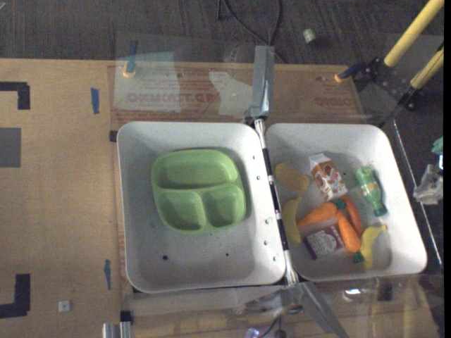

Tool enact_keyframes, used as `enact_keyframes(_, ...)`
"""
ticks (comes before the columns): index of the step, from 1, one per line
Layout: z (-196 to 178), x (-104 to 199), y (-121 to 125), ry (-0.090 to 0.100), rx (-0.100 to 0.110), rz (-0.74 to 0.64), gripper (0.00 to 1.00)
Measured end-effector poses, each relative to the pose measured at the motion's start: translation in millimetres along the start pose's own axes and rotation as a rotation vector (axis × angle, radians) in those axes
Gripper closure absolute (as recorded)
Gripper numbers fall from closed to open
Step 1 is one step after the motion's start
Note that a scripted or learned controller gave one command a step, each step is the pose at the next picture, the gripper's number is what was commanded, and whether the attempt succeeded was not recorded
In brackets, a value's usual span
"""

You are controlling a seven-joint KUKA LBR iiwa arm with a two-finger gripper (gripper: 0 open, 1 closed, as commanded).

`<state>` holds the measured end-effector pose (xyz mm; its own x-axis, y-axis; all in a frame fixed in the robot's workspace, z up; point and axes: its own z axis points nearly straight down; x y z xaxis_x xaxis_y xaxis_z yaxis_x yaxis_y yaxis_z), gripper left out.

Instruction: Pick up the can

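Dark carpet runs along the top of the camera view, with a black cable (248,11) looping over it and yellow-handled clamps (414,28) at the upper right. Below lies the wooden bench (56,189), marked with strips of blue tape (94,101) and black tape corners (17,94). A metal bar (262,83) points down toward the seam where the two bins meet.

The left bin (134,210) bears a green divided plate (199,189), lying flat near its middle.

The right bin (403,220) is crowded. The can (324,242) lies in its near half, left of centre, showing a dark red and white label. It is hemmed in on most sides. A carrot (318,215) lies across just above it, seemingly touching its upper edge, and a second carrot (349,232) slants down its right side, close against it. A yellow piece (289,222) lies just to its left, along the bin wall. A banana (371,239) curves further right, beyond the second carrot. Only the near side of the can faces bare bin floor.

Farther back, well apart from the can, a small carton (328,176) lies tilted, a pale yellow item (292,178) lies to the carton's left, and a green bottle (370,191) lies on its side toward the right wall.

Just outside the right bin, at the right edge, sits a pale piece of hardware (428,186); what it is I cannot tell.
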<state>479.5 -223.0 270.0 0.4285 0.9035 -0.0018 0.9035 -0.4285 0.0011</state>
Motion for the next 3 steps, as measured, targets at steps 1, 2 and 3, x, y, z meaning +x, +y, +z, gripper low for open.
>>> enact_keyframes(1, -34.5, 6.4, -2.8, 0.000, -0.001, -0.092, 1.00)
enact_keyframes(2, -40.7, 9.2, 1.2, 0.000, -0.003, -0.446, 1.00)
enact_keyframes(3, -95.8, -0.2, 1.2, 0.000, -0.003, -0.465, 1.00)
